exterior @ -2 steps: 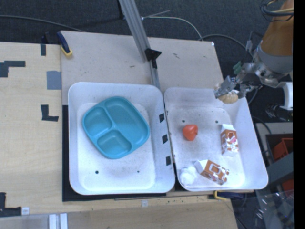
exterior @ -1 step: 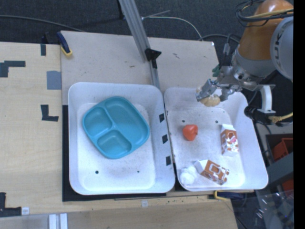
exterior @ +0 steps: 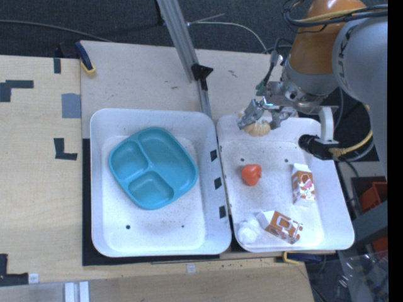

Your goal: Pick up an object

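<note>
1. Gripper [exterior: 259, 115]: we find it at the far edge of the right bin [exterior: 334, 228], hanging from the grey arm [exterior: 352, 36] with its orange band [exterior: 321, 24]. Its fingers [exterior: 247, 119] sit close around a pale tan, roundish lump [exterior: 257, 128]; we cannot tell whether they truly clamp it or merely touch it.
2. Tan lump: directly beneath and between the fingers, over the bin's far rim. We cannot name it more closely.
3. Red item [exterior: 251, 173], rounded with an orange tinge: below the fingers, nearer the camera, apart from them on the bin floor.
4. Small white carton with red print [exterior: 303, 185]: to the right of the red item, farther from the fingers, standing apart.
5. Second printed carton [exterior: 281, 225], lying flat: well away from the fingers, near the bin's near rim.
6. White crumpled item [exterior: 248, 233]: just beside the flat carton, on its left.
7. Teal divided plate [exterior: 152, 167], three compartments: well to the left of the fingers, in the left bin [exterior: 104, 231].
8. Metal post [exterior: 179, 36]: left of the fingers, rising from behind the bins.
</note>
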Robot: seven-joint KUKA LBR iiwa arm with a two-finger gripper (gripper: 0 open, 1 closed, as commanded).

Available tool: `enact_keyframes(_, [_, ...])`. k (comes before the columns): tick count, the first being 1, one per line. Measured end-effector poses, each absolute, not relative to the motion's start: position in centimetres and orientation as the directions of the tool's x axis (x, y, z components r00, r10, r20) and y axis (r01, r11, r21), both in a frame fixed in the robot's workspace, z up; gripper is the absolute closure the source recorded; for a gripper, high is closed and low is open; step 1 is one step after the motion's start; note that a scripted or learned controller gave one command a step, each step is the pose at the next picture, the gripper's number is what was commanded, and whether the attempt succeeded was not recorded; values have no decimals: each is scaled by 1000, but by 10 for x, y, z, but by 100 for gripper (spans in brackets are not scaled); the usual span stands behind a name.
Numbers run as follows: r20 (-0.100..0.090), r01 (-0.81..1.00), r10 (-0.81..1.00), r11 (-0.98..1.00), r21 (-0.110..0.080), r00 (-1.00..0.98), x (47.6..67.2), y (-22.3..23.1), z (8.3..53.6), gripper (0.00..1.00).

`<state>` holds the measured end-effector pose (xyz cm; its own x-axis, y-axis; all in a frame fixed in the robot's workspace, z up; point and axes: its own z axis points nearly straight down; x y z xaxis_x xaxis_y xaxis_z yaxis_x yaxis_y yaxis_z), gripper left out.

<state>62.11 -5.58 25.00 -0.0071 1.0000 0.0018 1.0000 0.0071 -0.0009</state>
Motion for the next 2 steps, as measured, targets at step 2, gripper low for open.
enact_keyframes(2, [2,1000,1000,7,-3,-7,614,64,240,100])
